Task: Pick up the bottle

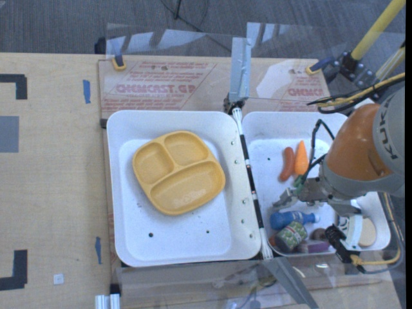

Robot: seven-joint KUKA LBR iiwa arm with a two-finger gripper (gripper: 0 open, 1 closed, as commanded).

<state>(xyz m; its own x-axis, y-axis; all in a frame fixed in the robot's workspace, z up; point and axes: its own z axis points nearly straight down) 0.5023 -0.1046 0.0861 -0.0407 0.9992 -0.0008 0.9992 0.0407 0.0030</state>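
Gripper [297, 195] finger state: cannot tell. It hangs just above the small blue plastic bottle [291, 219], near two orange carrots [294, 161].

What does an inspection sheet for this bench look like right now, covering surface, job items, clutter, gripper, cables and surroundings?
Surface: wooden bench bearing left bin and right bin, side by side.
Job's things: blue bottle lying on its side in the right bin, not gripped.
Clutter: yellow divided plate in the left bin; two carrots, a green-labelled can in the right bin.
Gripper: gripper low over the right bin, just above the bottle.
Cables: black cable on the floor; yellow cable by the arm.
Surroundings: grey floor.
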